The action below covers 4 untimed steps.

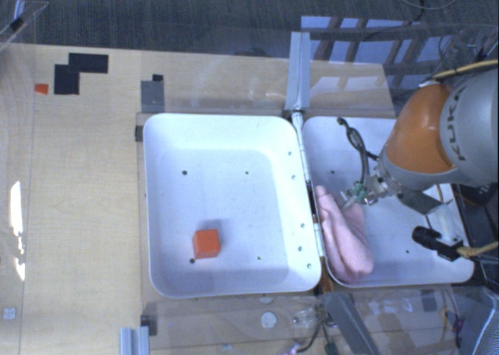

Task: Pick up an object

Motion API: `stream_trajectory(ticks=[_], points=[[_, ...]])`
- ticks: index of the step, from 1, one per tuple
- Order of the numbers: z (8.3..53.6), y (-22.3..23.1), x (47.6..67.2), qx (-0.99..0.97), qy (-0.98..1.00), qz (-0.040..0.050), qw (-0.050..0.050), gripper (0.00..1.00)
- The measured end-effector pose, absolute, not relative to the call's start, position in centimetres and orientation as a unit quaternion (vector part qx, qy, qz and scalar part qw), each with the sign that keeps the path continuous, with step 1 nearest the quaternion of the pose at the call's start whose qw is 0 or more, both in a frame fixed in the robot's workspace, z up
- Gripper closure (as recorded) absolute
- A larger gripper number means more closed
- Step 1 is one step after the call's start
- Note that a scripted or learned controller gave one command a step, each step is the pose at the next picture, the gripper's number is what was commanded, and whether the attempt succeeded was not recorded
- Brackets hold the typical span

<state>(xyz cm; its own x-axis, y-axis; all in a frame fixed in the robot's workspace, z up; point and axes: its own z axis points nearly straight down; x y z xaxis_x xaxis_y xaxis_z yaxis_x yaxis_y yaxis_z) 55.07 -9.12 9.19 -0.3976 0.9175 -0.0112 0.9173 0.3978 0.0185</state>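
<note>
In the left bin (168, 189) I see an orange cube (207, 243), light and stiff, best pinched across flat sides. In the right bin (390, 264), a pink cloth (343, 235) looks soft; I'd grab a bunched fold. My gripper (360, 192) hovers just above it; its state I can't tell.

A small orange cube (207, 243) sits low in the left bin; a limp pink cloth (343, 235) lies along the right bin's left wall

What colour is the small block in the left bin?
Orange. The block shows plainly in the camera view, sitting on the white floor of the left bin.
</note>
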Motion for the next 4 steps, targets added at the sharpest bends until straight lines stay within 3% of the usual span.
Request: stream_trajectory(ticks=[2,3,4], points=[[9.2,-9.1,55.1,0.549,0.836,0.0047,0.01,0.0],[9.0,-11.9,62.3,0.684,0.73,0.0037,0.005,0.0],[9.1,-9.9,58.0,0.652,0.758,0.0045,0.007,0.0]])
